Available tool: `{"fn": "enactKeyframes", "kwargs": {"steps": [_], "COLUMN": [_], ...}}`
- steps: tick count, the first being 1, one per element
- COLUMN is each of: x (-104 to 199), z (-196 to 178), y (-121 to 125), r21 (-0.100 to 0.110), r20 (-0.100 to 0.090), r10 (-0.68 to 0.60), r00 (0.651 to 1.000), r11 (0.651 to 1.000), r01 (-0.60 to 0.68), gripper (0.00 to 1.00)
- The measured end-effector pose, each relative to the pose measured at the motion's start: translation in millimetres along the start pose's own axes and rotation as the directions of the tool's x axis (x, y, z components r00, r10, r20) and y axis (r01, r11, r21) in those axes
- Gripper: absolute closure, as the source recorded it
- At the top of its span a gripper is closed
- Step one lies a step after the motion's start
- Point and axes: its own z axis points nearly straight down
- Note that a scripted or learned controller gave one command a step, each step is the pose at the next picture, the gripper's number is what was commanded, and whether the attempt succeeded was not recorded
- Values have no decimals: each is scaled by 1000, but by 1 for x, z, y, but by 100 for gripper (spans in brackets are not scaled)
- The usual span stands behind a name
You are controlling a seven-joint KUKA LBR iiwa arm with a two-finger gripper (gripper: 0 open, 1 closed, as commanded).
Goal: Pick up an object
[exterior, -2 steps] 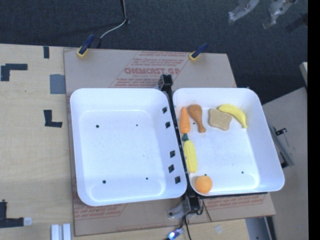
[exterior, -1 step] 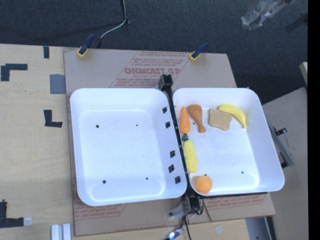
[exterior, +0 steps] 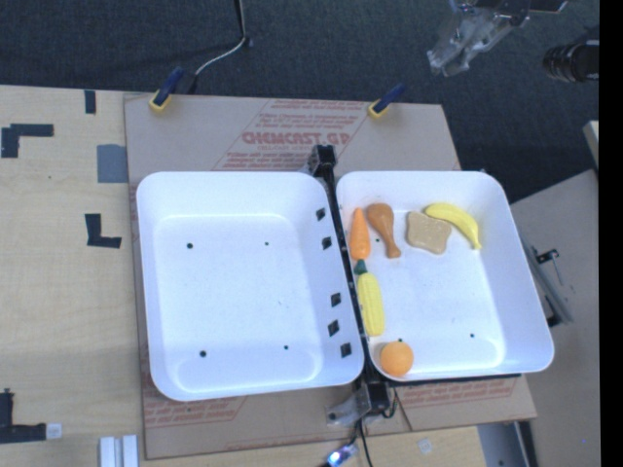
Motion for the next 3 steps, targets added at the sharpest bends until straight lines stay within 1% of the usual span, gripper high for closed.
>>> {"fn": "enactKeyframes", "kwargs": {"steps": [1, 2, 3], "x": [95, 172, 226], "z": [0, 0, 0], "y": [-21, -43, -49], "r21": [-1, 0, -1], "r20": [-1, -1, -1], "r10": [-6, -6, -2], "r00": [1000, 1000, 1000], "r11": [1000, 1000, 1000], "r01": [6, 6, 2], "gripper": [100, 100, 100]}}
